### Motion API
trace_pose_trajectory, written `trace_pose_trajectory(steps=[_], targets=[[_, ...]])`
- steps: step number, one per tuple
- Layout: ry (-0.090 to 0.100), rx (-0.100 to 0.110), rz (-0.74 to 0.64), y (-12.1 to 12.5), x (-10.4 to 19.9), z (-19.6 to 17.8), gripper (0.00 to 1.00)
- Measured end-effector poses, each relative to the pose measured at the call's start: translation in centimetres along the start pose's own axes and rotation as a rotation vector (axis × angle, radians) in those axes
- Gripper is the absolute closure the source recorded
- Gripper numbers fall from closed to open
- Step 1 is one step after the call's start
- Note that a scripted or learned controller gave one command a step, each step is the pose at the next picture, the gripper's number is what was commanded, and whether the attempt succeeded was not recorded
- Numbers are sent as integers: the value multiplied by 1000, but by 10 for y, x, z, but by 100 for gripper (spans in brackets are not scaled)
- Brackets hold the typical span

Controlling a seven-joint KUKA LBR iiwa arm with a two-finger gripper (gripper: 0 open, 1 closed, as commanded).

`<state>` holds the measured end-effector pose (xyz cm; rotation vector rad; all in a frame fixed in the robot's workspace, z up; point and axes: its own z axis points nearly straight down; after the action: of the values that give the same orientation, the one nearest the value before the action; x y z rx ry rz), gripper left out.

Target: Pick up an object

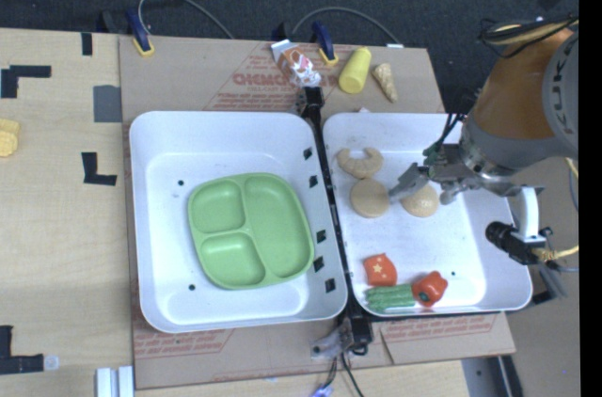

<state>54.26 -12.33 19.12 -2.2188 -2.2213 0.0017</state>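
Note:
The right bin (489,287) holds several food toys. There is a tan croissant (360,162), a round tan bun (370,198) and a second pale roll (420,202). A red piece (380,269), a green pod (389,296) and a red pepper (430,289) lie near the front wall. My gripper (423,190) hangs over the pale roll, open, with one dark finger (406,183) on the roll's left and the other on its right. The roll rests on the bin floor.
In the left bin (150,150) lies a green divided plate (249,229). Behind the bins, a yellow toy (355,71), a tan cone (386,82) and a small packet (296,62) sit on the cardboard. The arm's orange band (522,94) looms over the right bin's far right side.

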Motion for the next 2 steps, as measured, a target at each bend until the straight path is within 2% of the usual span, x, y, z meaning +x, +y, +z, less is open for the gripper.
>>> trace_pose_trajectory(steps=[1, 2], targets=[[-1, -7, -1, 49, 24, 105, 0], [-1, -5, 0, 78, 20, 106, 0]])
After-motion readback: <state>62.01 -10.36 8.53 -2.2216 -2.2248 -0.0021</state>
